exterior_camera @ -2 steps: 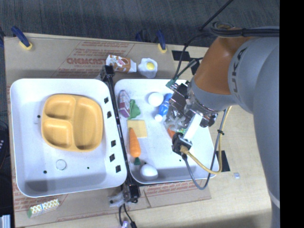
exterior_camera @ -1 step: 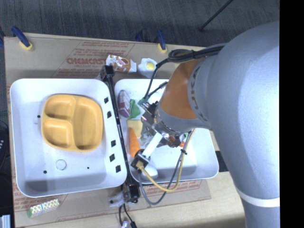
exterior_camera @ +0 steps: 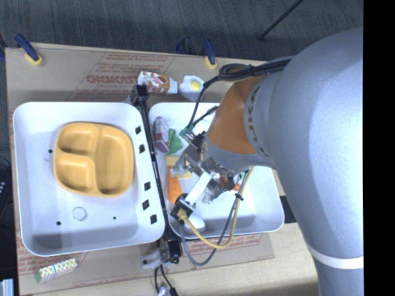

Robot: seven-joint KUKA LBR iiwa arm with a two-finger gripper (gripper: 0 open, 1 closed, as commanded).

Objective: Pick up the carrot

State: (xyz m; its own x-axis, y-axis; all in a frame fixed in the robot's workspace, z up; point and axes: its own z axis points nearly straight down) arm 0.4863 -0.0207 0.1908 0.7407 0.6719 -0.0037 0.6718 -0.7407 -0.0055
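The gripper (exterior_camera: pixel 184 162) is positioned low in the right bin (exterior_camera: pixel 265 209), the carrot (exterior_camera: pixel 174 189) lying just beside it, seemingly not yet lifted; whether anything is grasped cannot be told.

White left bin (exterior_camera: pixel 31 184) and right bin (exterior_camera: pixel 262 213) — mustard-yellow tray (exterior_camera: pixel 92 159) at left; orange carrot (exterior_camera: pixel 175 188), green piece (exterior_camera: pixel 176 142), maroon packet (exterior_camera: pixel 161 133) mid-frame.
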